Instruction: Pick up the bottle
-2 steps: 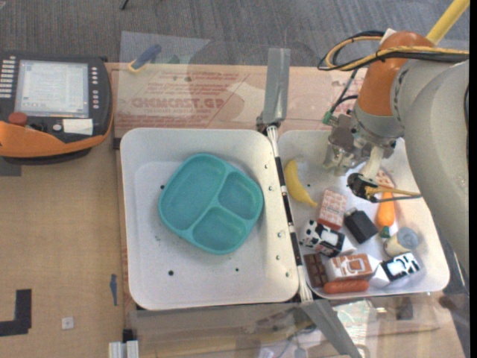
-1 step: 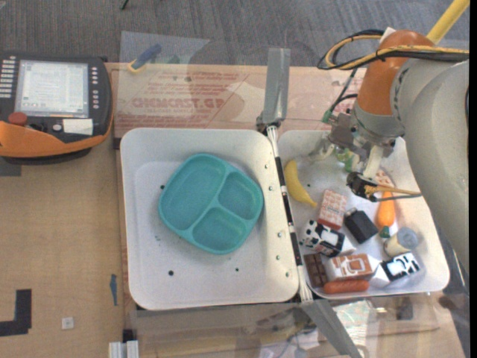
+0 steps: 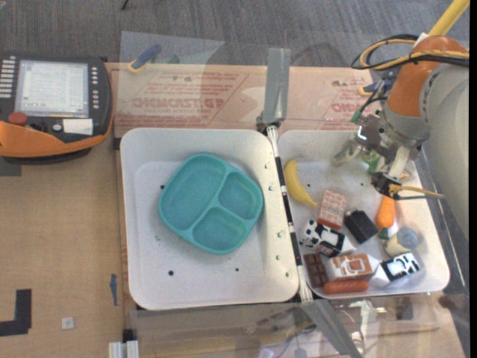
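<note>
Well, I see a tan bench carrying two white bins. The left bin holds a teal divided plate. The right bin is crowded: a banana by its left wall, boxes and small toys nearer me, and the bottle, orange, lying toward the right side. The gripper hangs over the right bin's far part, left of and beyond the bottle; I cannot tell how it is set. An orange-edged pendant sits far left on the bench. Grey carpet lies beyond.
</note>
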`<state>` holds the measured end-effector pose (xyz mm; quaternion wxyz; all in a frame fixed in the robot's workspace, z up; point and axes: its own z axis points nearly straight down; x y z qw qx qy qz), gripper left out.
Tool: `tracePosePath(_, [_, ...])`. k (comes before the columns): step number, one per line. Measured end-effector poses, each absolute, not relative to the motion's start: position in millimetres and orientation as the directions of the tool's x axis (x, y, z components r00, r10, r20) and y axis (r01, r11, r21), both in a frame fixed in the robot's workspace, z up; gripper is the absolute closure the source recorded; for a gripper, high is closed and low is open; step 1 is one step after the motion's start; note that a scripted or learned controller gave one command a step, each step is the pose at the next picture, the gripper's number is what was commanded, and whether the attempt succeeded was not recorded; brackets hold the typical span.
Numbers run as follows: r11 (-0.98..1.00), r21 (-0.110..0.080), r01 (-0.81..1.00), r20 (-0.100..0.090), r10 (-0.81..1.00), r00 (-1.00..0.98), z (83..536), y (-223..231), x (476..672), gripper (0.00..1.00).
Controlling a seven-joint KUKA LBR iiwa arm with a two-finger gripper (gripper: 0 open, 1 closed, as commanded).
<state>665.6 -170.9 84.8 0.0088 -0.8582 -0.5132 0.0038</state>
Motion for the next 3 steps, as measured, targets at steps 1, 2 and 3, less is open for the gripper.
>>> tracePosePath(1, [-0.473, -0.015, 0.881, -0.003, 0.881, 0.473, 94.2, -171.1, 665.8, 1.0])
tracePosePath(2, [-0.471, -0.014, 0.882, 0.0, 0.882, 0.471, 95.5, -168.9, 667.2, 0.0])
tracePosePath(3, [-0.586, -0.003, 0.811, -0.003, 0.811, 0.586, 85.7, -135.0, 657.6, 0.0])
